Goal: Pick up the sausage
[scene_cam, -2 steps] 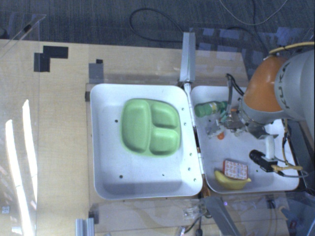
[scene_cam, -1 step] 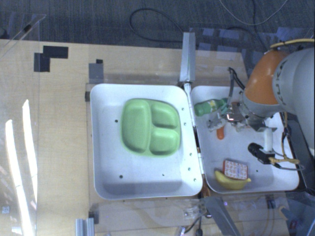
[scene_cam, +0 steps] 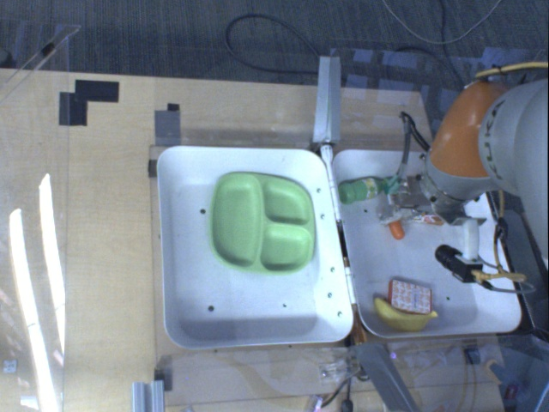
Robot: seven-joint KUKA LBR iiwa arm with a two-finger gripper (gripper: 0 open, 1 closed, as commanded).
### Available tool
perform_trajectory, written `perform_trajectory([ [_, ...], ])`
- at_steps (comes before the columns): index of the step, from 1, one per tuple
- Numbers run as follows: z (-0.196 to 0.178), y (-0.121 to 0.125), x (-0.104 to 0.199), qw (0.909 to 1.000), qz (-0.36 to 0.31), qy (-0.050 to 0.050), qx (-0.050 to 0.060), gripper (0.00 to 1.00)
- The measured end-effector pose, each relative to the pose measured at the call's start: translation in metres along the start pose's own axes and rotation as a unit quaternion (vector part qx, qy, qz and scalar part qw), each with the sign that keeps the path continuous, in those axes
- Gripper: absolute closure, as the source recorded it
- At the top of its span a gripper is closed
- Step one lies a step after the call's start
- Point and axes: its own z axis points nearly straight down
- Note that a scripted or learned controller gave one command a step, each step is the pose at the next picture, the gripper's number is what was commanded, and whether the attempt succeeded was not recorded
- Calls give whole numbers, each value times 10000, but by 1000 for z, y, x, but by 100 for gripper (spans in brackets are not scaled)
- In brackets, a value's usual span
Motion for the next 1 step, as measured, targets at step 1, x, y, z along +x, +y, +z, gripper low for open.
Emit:
perform_trajectory([
  [1,-102,-36,23,10000,92,-5,29,100],
])
